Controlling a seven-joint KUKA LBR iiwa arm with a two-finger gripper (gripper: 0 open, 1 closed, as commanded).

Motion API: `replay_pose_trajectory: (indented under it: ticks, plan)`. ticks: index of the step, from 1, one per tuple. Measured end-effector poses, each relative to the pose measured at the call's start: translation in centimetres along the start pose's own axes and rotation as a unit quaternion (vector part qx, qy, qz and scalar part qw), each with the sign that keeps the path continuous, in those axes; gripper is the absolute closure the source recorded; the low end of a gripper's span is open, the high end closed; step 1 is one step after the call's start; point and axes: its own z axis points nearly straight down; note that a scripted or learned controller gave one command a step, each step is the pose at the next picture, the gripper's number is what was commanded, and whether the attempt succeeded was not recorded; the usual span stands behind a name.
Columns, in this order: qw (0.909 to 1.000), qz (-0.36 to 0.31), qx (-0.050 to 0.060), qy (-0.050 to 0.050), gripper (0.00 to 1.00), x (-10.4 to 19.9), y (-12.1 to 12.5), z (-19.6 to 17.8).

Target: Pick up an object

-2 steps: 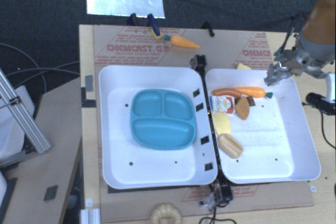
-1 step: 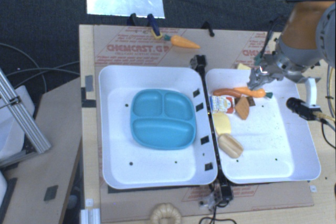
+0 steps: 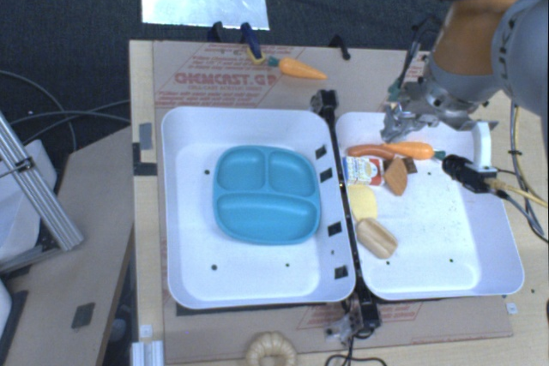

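Gripper over right bin; board reads "CHEMCAST".

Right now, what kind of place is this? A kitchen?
Probably a robot test lab, not a kitchen: a grey robot arm reaches over two white bins holding toy food, like a carrot, and a blue divided plate.

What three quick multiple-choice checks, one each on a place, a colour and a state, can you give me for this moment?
1. The blue plate lies in: A) left bin B) right bin C) on the cardboard.
2. The carrot outside the bins is: A) green B) orange C) white.
3. The gripper is: A) above the right bin's far end B) over the plate C) by the bread roll.

Answers: 1 A, the plate fills the left bin. 2 B, orange on cardboard. 3 A, above the food pile.
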Motion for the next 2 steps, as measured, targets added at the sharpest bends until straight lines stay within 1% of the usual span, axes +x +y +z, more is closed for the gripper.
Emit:
replay_pose_trajectory:
  ticks: [1, 2]
  plan:
    - [1.0, 0.001, 0.001, 0.0, 1.0, 5.4, -1.0, 1.1]
    - [1.0, 0.002, 0.0, 0.0, 1.0, 6.8, -1.1, -0.8]
